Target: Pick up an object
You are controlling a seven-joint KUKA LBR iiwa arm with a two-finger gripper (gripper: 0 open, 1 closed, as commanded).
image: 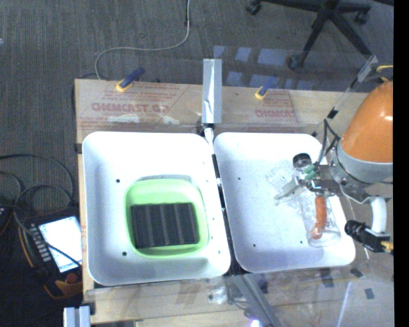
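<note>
At the bottom edge of the view, nearest the camera, the front lip of the bench [192, 290] runs under two white bins. The left bin [102, 166] holds a green tray [167, 191] with a dark ribbed insert [163, 225], sitting toward the bin's 6 o'clock side. The right bin [255, 211] lies just beside it, their rims touching along the middle.

In the right bin, toward 3 o'clock, an orange, carrot-like object [321, 214] lies lengthwise, inside or under what looks like clear crinkled plastic [291, 185] that spreads toward the bin's centre. Its lower end points to about 5 o'clock.

The gripper [311, 174] sits at the 2 o'clock part of the right bin, just above the orange object's upper end, with a small green detail on it. Whether its fingers are parted or closed cannot be told, nor whether anything is between them. The arm [374, 128], grey with an orange dome, comes in from 3 o'clock.

Farther back, a cardboard sheet [160, 105] with red lettering lies behind the bins, with two blue-and-yellow clamps [130, 79] on its far edge. Beyond is grey carpet and a chair base [319, 19] at 1 o'clock.
</note>
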